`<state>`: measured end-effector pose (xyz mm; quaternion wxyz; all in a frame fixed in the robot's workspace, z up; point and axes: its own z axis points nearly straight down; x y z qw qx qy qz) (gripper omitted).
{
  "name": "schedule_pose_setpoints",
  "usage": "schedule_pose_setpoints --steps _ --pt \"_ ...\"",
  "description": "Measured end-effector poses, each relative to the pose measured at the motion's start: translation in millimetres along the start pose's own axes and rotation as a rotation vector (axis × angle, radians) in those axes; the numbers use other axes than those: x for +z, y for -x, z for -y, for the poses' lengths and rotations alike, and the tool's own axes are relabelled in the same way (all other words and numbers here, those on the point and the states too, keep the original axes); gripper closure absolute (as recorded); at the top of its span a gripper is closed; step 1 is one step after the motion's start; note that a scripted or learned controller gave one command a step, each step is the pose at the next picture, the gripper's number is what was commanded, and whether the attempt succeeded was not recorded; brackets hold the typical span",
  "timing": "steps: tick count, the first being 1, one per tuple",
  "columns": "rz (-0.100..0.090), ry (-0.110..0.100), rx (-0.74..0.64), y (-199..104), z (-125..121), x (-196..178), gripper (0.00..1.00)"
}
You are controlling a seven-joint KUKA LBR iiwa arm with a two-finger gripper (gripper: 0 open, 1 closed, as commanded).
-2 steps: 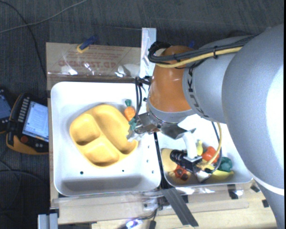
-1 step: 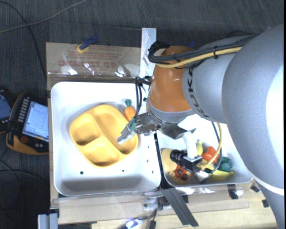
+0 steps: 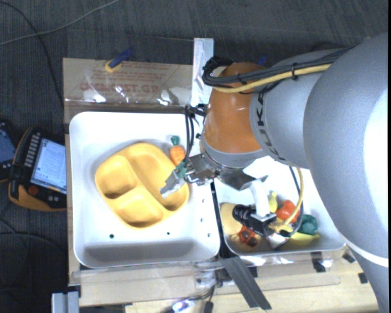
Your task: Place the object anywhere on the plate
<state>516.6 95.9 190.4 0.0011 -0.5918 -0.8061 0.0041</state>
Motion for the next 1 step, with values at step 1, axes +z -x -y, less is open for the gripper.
schedule_pose_setpoints --steps 1 --pt "0.000 -0.002 -0.001 0.0 -0.2 -8.2 1.00"
